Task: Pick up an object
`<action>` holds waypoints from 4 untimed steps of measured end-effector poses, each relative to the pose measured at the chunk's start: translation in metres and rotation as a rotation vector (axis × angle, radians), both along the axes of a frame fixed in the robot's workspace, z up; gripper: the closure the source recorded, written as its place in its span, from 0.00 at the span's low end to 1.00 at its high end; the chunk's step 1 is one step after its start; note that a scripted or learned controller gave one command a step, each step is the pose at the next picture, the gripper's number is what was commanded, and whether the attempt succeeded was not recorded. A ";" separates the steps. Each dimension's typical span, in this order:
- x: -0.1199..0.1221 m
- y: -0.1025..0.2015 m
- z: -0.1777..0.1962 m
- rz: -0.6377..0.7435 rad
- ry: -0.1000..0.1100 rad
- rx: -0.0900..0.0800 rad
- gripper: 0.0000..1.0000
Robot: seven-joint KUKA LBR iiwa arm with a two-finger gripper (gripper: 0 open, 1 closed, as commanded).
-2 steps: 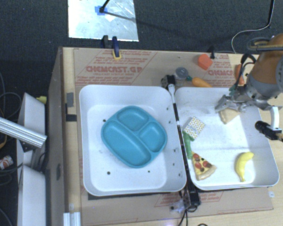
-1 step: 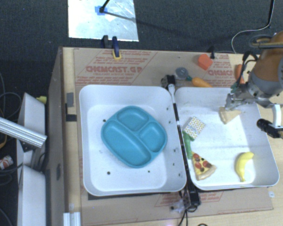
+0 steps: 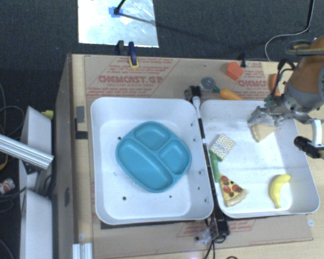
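We see the gripper (image 3: 265, 117) over a beige wedge (image 3: 262, 132) at the right bin's (image 3: 308, 198) twelve o'clock; banana (image 3: 278, 189) at five.

A yellow banana (image 3: 278, 189) lies at lower right. A pizza slice (image 3: 232, 190) sits left of it. A tan wedge (image 3: 261, 131), perhaps bread, lies at upper right.

"CHEMCAST GP" — red print, repeated — stands on the brown board (image 3: 146, 74) under the bins.
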State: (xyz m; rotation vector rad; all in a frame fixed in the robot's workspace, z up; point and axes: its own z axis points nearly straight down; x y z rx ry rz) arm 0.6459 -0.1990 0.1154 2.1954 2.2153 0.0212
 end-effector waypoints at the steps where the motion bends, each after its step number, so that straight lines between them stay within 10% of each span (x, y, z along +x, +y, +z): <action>1: 0.013 0.015 -0.024 -0.005 0.014 0.000 0.00; 2: 0.015 0.013 -0.011 -0.002 0.004 -0.005 1.00; 3: -0.023 -0.008 0.061 -0.007 0.020 0.003 1.00; 4: -0.023 -0.008 0.060 -0.007 0.022 0.005 0.00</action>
